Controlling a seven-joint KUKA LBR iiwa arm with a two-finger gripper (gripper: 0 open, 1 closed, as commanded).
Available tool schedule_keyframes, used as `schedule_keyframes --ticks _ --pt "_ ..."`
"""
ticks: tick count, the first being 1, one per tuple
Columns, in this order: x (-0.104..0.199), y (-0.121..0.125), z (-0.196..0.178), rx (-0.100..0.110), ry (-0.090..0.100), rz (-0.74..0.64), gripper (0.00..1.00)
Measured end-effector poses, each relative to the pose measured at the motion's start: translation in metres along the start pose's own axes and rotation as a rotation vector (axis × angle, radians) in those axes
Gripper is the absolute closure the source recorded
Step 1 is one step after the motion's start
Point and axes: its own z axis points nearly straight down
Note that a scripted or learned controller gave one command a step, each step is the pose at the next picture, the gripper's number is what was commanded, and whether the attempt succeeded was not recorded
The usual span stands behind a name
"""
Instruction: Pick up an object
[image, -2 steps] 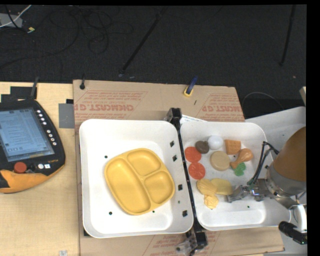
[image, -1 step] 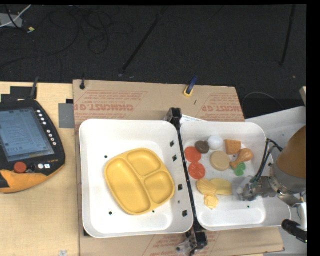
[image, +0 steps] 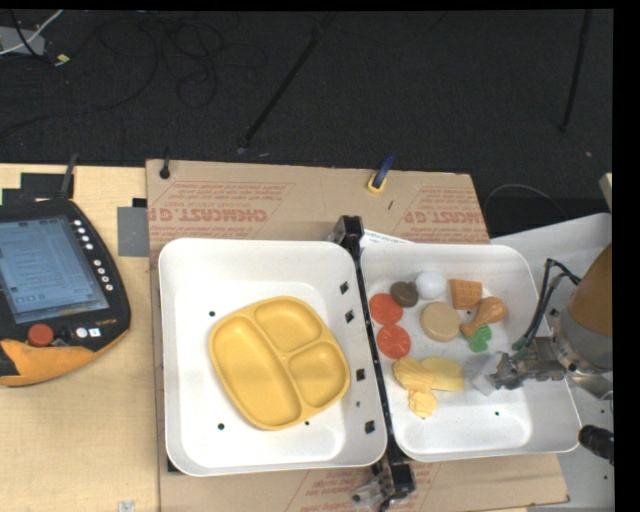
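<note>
Near right bin's (image: 545, 430) right edge, gripper (image: 497, 377) down low beside the yellow banana (image: 428, 375); can't tell if open or closed.

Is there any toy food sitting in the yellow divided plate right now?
No. The yellow divided plate lies in the left bin with nothing in its compartments; the toy food sits in the right bin.

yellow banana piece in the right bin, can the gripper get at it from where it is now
Probably yes. The gripper sits low in the right bin, just right of the yellow banana piece, with bare bin floor between them. The red disc and a small yellow piece crowd its far side.
</note>
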Motion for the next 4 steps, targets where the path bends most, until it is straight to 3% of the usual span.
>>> schedule_keyframes --ticks 2,4 --pt "-0.008 0.006 -0.088 -0.001 -0.001 0.000 1.00" --pt "0.059 0.072 -0.080 0.002 0.001 -0.003 1.00"
